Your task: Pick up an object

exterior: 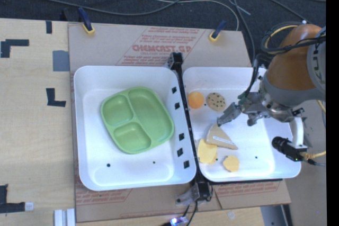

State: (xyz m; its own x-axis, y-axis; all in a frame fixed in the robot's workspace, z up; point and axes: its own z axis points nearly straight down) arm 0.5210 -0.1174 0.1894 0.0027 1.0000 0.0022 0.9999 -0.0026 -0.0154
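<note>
With its fingers spread and nothing between them, the hand (239,115) hovers just above the cheese wedge (220,136) in the right bin (265,166); descend straddling the wedge's narrow sides.

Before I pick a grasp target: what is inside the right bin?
The right bin holds an orange ball, a cookie, a pale wedge and two yellow pieces. The gripper and arm cover the bin's right part, so anything beneath them is unseen.
</note>
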